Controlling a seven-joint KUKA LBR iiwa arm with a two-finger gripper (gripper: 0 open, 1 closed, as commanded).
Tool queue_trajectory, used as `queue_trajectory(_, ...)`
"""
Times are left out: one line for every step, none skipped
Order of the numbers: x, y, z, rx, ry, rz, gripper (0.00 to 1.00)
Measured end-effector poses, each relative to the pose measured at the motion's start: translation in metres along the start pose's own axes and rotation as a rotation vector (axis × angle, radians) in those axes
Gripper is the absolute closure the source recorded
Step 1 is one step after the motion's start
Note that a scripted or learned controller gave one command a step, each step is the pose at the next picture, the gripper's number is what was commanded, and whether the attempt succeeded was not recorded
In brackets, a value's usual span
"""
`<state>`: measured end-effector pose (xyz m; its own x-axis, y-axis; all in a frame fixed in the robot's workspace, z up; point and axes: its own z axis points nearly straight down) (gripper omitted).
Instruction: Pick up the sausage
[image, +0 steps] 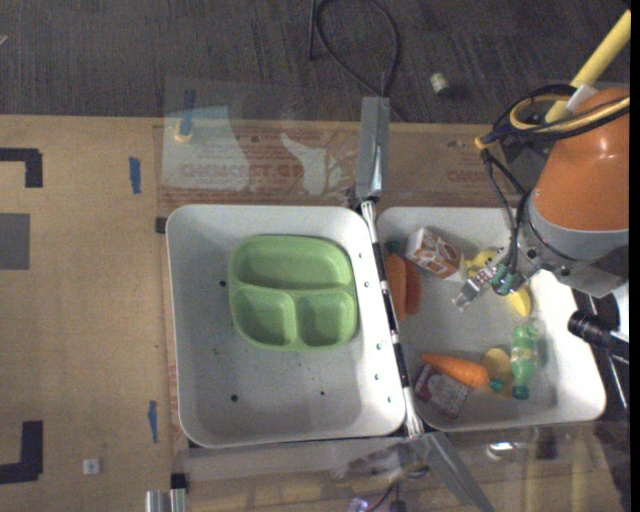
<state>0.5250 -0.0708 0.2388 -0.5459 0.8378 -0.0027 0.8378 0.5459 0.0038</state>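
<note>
My arm (585, 190) shows a rounded orange band over grey casing, with black and yellow cables looped above; the gripper (490, 285) looks metallic, possibly silver.

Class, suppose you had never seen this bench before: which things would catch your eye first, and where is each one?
The light green divided plastic plate stands out, lying alone in the left white bin. Next comes the grey arm with its orange band at upper right, its gripper hanging over the right white bin. There, a reddish-orange sausage lies along the left wall, with an orange toy carrot nearer the front.
</note>
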Motion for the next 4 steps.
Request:
queue_trajectory(0.000,0.005,0.054,0.000,0.003,-0.470,1.00)
queue_trajectory(-0.008,-0.049,0.142,-0.007,-0.008,-0.511,1.00)
queue_trajectory(0.044,0.004,0.054,-0.003,-0.001,-0.834,1.00)
queue_trajectory(0.027,0.088,0.030,-0.004,-0.002,-0.952,1.00)
